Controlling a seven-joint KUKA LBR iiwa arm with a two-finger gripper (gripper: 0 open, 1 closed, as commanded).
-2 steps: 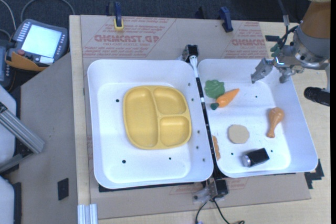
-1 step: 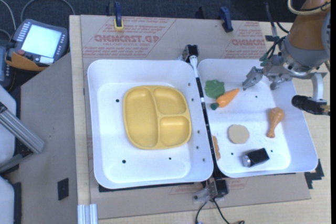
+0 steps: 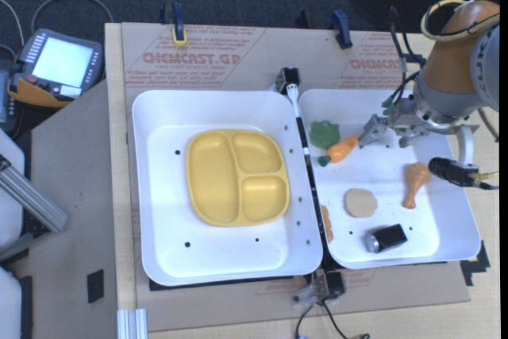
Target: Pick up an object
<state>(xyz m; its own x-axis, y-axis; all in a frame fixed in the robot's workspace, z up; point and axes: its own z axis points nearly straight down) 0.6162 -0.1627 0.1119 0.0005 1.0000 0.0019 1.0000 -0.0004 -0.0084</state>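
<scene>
Where bins sit, "CHEMCAST" board (image 3: 190, 55).

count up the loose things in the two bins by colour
yellow: 1, the divided plate
green: 1, the leafy piece
orange: 3, the carrot, the drumstick, the thin strip
tan: 1, the round cookie
black: 1, the small block
total: 7

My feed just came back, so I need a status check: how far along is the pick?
Done: the gripper is down in the right bin, next to the toy carrot. In hand: nothing visibly lifted; the carrot lies on the bin floor by the green piece. Left: grasp and lift. The drumstick, cookie and black-and-silver object lie untouched; the yellow tray sits in the left bin.
</scene>
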